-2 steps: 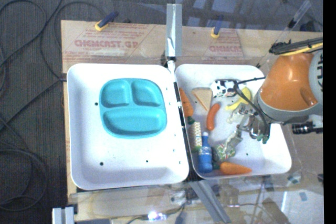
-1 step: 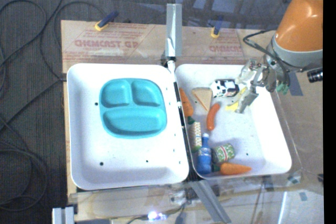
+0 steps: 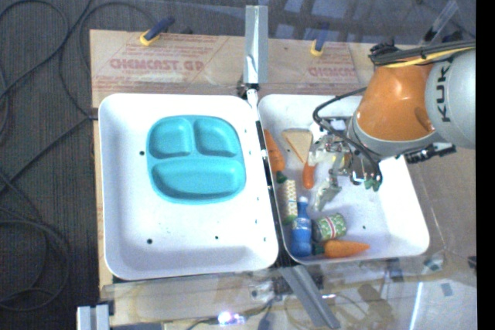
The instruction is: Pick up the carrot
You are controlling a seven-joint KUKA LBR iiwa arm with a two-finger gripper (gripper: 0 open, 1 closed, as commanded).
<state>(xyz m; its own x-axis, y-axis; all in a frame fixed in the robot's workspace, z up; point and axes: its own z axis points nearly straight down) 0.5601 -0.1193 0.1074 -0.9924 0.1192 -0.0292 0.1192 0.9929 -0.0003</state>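
The arm (image 3: 402,108), a smooth grey casing with a glossy orange dome, reaches over the right bin (image 3: 410,232) from 3 o'clock. Its gripper (image 3: 326,189), a cluster of bare metal and dark wiring, hangs above the middle of that bin. The slanted view does not show whether the claw is released or clenched, and nothing can be seen in its grasp. The carrot (image 3: 346,248), a tapered, matte orange cone with its thin end pointing to 3 o'clock, lies flat on the bin floor at about 6 o'clock, close to the near wall and apart from the gripper. Just beside it, at its 11 o'clock, lies a short green can (image 3: 331,226) with a printed label. A blue bottle (image 3: 302,232) stands at the can's 9 o'clock. A knobbly pale corn cob (image 3: 288,197) lies along the left wall above the bottle. A second long orange stick (image 3: 272,153) rests against the same wall at about 10 o'clock of the bin. A tan wedge (image 3: 298,143) with flat faces lies at 11 o'clock, with a small orange piece (image 3: 308,175) below it, near the gripper. The left bin (image 3: 124,243), shallow white plastic with rounded corners, holds a smooth turquoise plate (image 3: 197,158) divided into three compartments. Both bins rest on a brown printed cardboard sheet (image 3: 155,62).
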